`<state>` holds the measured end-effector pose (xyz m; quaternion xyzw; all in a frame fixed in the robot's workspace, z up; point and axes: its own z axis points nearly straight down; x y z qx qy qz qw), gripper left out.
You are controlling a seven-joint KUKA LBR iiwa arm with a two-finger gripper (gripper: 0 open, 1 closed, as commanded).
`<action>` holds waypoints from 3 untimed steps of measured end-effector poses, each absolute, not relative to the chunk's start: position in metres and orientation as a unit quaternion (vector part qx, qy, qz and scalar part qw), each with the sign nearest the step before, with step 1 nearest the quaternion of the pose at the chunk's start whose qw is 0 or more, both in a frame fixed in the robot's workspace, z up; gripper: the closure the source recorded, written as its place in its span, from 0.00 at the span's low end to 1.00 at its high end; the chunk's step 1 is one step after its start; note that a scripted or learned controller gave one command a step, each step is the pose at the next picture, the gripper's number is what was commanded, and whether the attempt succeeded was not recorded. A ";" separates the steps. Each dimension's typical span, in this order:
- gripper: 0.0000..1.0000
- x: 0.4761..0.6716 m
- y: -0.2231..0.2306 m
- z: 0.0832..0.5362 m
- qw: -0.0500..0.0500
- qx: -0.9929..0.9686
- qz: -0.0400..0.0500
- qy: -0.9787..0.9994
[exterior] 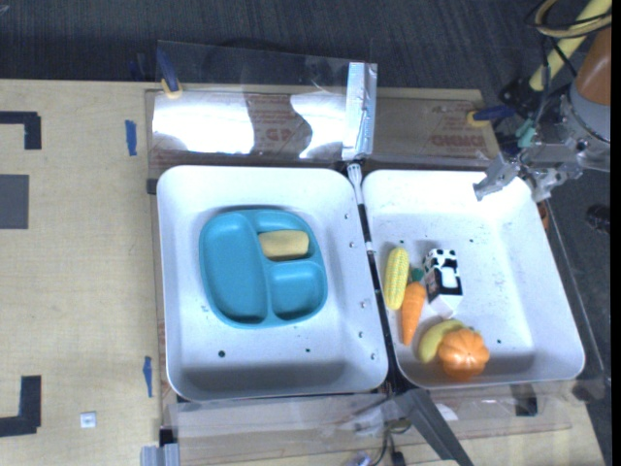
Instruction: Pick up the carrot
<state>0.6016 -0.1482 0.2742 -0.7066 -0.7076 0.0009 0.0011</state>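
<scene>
The orange carrot [411, 312] lies in the right bin [505, 250], near its left wall, pointing toward the front. A yellow corn cob [395, 277] lies right beside it on the left, and a black-and-white object [444, 272] on its right. In front of the carrot sit a small yellow fruit [434, 336] and an orange fruit [462, 351]. My gripper [509, 188] hangs over the bin's far right corner, well away from the carrot. It is open with nothing between its fingers.
The left bin [184, 260] holds a blue divided plate [233, 270] with a pale yellow object [285, 245] in one compartment. A shiny clear panel [252, 115] stands behind the left bin. The right bin's middle and right side are bare floor.
</scene>
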 end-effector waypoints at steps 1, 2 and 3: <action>0.00 0.539 -0.136 0.164 0.004 -0.757 0.003 -0.653; 0.00 0.481 -0.105 0.086 -0.001 -0.809 -0.002 -0.587; 0.00 0.482 -0.109 0.087 -0.002 -0.783 -0.003 -0.621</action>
